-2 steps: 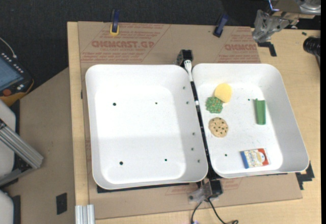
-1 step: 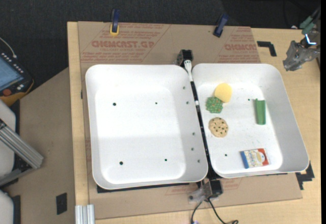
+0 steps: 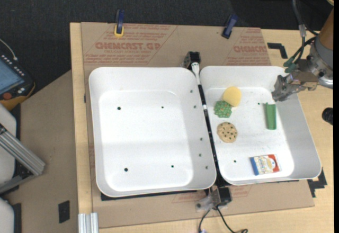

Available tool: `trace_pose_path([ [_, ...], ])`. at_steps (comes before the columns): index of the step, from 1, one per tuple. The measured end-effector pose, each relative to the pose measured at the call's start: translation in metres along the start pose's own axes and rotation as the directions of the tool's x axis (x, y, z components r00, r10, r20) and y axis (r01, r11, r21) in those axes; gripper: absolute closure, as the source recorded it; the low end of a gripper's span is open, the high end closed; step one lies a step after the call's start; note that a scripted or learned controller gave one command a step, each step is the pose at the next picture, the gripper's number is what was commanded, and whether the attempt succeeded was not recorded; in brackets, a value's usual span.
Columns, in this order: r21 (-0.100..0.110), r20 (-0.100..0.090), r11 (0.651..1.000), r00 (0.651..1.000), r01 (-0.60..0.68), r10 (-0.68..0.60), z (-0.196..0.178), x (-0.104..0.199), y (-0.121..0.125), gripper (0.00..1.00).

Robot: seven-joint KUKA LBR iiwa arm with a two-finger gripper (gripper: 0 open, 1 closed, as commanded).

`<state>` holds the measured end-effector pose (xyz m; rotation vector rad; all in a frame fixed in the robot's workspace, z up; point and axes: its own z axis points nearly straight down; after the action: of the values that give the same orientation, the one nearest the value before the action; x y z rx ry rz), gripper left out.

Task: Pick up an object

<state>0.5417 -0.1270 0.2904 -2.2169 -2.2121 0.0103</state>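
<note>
Gripper [image 3: 282, 89]: you see it at the right bin's far right rim; whether the jaws are released or clenched, you cannot tell.
Green stick [image 3: 270, 116]: nearest item, just below the gripper, lying lengthwise. Likely light and stiff; take it across its narrow width at mid-length.
Yellow lump [image 3: 232, 96]: mid-bin, touching the green ball. Rounded, probably light; may roll from a pinch.
Green ball [image 3: 222, 108]: bumpy, beside the centre divider.
Cookie [image 3: 227, 132]: flat disc below the ball; low profile, hard to get under.
Small packet [image 3: 264, 164]: flat, near front rim.
Right bin [image 3: 304, 136]: holds all five items.
Left bin [image 3: 100, 121]: well apart from your gripper.
</note>
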Motion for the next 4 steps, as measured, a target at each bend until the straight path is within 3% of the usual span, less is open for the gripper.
trace_pose_path([
  [1,-0.021,0.001,1.0,1.0,0.012,-0.012,-0.072,0.083,0.006,1.0],
  [2,-0.031,-0.002,0.999,1.0,0.015,-0.015,-0.206,0.179,0.003,1.0],
  [3,-0.007,0.001,1.0,1.0,0.01,-0.01,-0.187,0.245,-0.039,1.0],
  [4,-0.017,-0.001,1.0,1.0,0.01,-0.01,-0.216,0.299,-0.058,1.0],
])
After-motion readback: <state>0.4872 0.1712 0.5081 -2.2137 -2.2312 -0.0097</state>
